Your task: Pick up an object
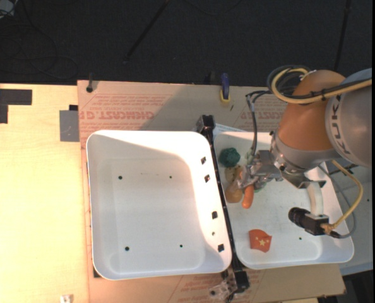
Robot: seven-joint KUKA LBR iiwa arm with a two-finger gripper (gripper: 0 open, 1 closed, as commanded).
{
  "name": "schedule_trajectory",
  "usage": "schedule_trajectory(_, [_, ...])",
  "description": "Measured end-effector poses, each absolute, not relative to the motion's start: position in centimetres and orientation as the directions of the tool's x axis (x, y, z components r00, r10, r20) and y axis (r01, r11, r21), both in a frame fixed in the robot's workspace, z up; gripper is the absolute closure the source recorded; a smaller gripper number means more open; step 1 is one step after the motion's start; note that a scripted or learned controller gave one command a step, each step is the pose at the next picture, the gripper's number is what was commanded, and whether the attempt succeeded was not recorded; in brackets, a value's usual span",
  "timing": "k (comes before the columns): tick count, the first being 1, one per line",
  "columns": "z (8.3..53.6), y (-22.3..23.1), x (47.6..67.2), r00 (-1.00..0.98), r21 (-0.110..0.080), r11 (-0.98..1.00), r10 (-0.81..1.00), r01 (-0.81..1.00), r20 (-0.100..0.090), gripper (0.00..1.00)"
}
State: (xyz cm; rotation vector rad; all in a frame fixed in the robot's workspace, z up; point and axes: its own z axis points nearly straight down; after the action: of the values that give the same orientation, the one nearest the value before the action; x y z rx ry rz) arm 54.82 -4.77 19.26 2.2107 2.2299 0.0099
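I could not tell how far the jaws stood apart, nor whether they had hold of anything: the gripper [255, 172] was a small tangle of metal low over the right bin [301, 257], and its tips were lost against the cluster of objects under it. From my seat I counted two white bins on the bench, the left bin [149, 201] and the right one, set side by side with dark clips along their shared edge. One grey arm [314, 131] with an orange band reached in from the right over the right bin. In that bin I counted four loose things: one dark green lumpy object [230, 156] near the bin's far left corner, one tan object [235, 192] just beside the shared edge, one orange carrot-shaped object [248, 197] touching or almost touching the tan one, and one red object [260, 240] lying apart toward the near side. The gripper sat right over the tan and orange pieces, with the green one just beyond it. A black cylindrical part [304, 220] on a cable hung below the wrist, above the right bin's floor.
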Motion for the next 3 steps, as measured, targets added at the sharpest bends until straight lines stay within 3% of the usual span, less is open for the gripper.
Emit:
schedule_trajectory(1, [26.4,2.5,52.8,-0.008,0.003,0.008,1.0,1.0,0.004,1.0])
schedule_trajectory(2, [30.0,4.8,55.5,-0.002,0.002,0.002,1.0,1.0,0.001,1.0])
schedule_trajectory(3, [37.2,5.3,59.6,-0.001,0.007,0.001,1.0,1.0,0.0,1.0])
